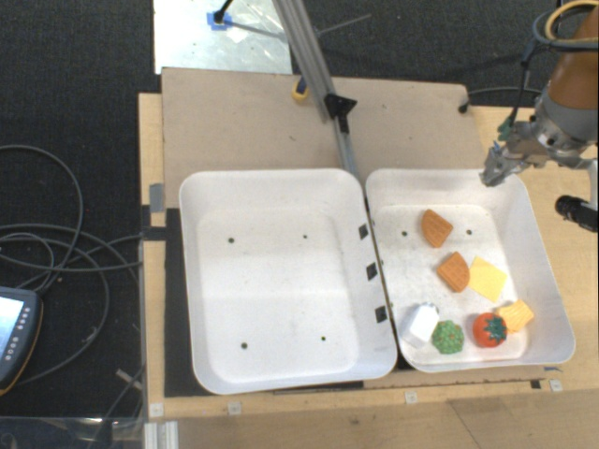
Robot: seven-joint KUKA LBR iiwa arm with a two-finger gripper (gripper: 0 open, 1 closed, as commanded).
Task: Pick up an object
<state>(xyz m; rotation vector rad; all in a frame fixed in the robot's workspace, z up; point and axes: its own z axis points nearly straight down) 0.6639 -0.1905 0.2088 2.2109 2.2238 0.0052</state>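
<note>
Camera view: the tool (pixel 493 174) hangs over the far right corner of the right bin (pixel 543 241), nothing visibly held; whether it is clenched I cannot tell. Inside that bin lie two orange pieces (pixel 436 227), a yellow slice (pixel 488 279), a tomato (pixel 488 330), broccoli (pixel 447 337) and a white block (pixel 421 323).

Gripper (pixel 493 174) hovers, seemingly empty, over right bin's (pixel 543 251) far rim.

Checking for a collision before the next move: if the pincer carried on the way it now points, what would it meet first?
The pincer points down at the right bin's far right corner, so probably the bin's wall or bare floor there. The nearest toy, an orange piece, lies well off that line. Depth is unclear.
</note>
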